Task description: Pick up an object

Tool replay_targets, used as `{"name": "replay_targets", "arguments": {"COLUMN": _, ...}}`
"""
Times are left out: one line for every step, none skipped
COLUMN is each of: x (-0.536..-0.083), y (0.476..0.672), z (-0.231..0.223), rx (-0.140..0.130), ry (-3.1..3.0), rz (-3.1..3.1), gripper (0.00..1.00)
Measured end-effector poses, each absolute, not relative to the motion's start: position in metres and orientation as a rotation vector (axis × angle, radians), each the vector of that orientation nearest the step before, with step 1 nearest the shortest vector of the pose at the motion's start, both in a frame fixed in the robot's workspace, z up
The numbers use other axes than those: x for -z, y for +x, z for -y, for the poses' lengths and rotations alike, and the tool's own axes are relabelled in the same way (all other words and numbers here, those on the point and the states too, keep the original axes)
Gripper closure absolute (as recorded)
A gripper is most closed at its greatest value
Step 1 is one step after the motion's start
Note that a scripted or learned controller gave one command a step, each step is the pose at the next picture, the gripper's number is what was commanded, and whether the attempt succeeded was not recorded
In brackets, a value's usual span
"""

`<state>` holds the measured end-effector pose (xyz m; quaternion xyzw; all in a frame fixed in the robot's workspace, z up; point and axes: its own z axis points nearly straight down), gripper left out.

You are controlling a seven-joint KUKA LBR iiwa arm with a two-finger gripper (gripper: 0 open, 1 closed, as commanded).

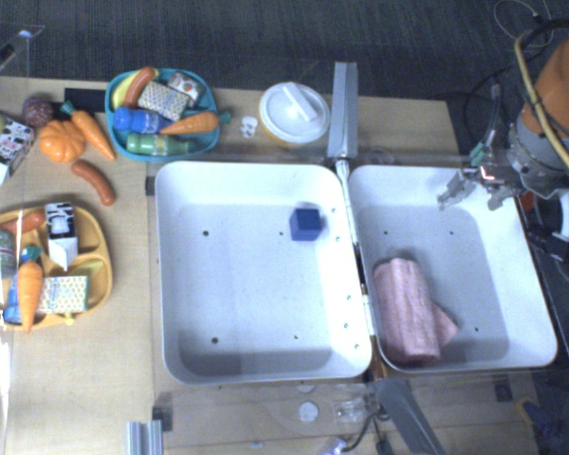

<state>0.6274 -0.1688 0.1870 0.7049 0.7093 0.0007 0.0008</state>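
Camera view—one blue cube point(306, 223) (left bin point(218, 349)), one pink roll point(405, 309) (right).

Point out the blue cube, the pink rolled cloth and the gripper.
blue cube point(306, 223): camera view, its top face.
pink rolled cloth point(405, 311): camera view, middle of the roll.
gripper point(472, 184): camera view, between its fingertips.

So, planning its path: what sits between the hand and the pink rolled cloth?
In the camera view, just bare white floor of the right bin separates the hand from the pink rolled cloth.
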Motion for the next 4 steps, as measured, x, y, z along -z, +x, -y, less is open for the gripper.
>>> {"name": "replay_targets", "arguments": {"x": -0.096, "y": 0.570, "z": 0.132, "rx": -0.002, "ry": 2.014, "rz": -2.410, "gripper": 0.00}}
{"name": "replay_targets", "arguments": {"x": -0.091, "y": 0.526, "z": 0.114, "rx": -0.016, "ry": 1.948, "rz": -2.445, "gripper": 0.00}}
{"name": "replay_targets", "arguments": {"x": -0.103, "y": 0.529, "z": 0.114, "rx": -0.022, "ry": 1.941, "rz": -2.440, "gripper": 1.00}}
{"name": "replay_targets", "arguments": {"x": -0.103, "y": 0.529, "z": 0.114, "rx": -0.022, "ry": 1.942, "rz": -2.440, "gripper": 0.00}}
